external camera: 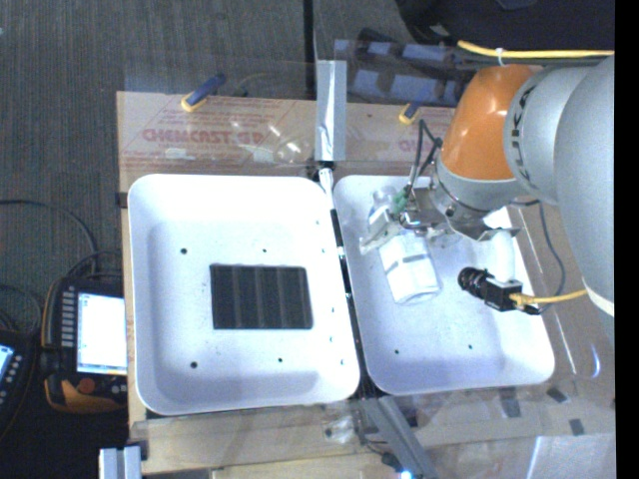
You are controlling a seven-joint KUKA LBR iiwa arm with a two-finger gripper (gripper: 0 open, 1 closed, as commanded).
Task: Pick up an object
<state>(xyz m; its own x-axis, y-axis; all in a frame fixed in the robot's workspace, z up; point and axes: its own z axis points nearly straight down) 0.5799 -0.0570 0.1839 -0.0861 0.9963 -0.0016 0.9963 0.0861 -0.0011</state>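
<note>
My pincer (394,230) hangs over the right bin (499,362); spread or pressed together, I cannot tell. The 1 plain target, a dark ribbed slab (262,297), lies flat mid left bin (160,367); I'd cross over and straddle its short side squarely.

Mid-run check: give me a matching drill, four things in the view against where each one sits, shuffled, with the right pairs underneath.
Things
1. black ribbed panel
2. white block
3. gripper
4. orange band

Places
A. on the arm, at the upper right of the view
B. flat in the middle of the left bin
C. in the right bin, just below the gripper in the view
D. over the upper left part of the right bin

Pairs: 1-B, 2-C, 3-D, 4-A
</note>
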